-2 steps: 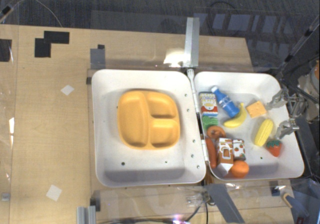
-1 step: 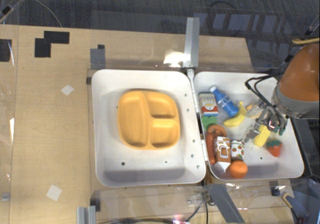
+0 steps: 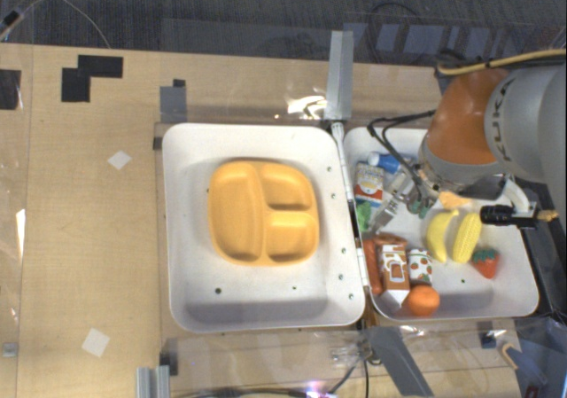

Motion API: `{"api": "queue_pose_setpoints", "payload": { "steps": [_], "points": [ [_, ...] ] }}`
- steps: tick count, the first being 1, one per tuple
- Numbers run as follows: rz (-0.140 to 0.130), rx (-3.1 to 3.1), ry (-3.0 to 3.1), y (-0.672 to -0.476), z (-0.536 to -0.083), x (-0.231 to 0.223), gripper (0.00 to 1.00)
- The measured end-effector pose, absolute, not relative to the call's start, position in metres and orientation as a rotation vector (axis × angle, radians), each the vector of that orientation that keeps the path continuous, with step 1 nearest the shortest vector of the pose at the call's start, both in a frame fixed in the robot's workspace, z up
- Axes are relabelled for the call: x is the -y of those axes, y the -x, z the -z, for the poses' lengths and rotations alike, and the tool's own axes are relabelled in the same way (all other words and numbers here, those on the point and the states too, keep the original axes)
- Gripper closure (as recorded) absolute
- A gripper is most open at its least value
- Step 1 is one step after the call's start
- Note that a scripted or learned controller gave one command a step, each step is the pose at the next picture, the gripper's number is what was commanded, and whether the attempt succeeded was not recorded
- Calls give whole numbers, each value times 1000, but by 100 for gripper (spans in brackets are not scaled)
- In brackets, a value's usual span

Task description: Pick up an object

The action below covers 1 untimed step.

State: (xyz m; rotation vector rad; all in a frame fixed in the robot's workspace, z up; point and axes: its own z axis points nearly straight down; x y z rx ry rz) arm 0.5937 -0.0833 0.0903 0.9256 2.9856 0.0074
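Observation:
My gripper (image 3: 403,206) hangs over the upper middle of the right bin (image 3: 523,294), below the arm's orange band. It is open, with nothing between its fingers. Just to its right lies a pair of yellow bananas (image 3: 454,237). A white pouch with a colourful label (image 3: 369,183) sits to its left, with a blue-capped item (image 3: 383,159) behind that. Below the gripper stand a brown and red carton (image 3: 392,265) and a smaller carton (image 3: 418,267). An orange (image 3: 424,300) rests at the front, and a strawberry (image 3: 485,263) lies right of the bananas.
The left bin (image 3: 195,299) holds a yellow divided plate (image 3: 263,211) in its middle. A red, elongated item (image 3: 371,270) lies along the right bin's left wall. Black cables run behind the arm near the right bin's far edge.

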Motion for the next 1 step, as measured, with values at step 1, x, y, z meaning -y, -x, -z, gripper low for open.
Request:
{"api": "queue_pose_setpoints", "payload": {
  "steps": [1],
  "points": [
    [-8, -2980, -915, -597, -104, 84, 100]
  ]
}}
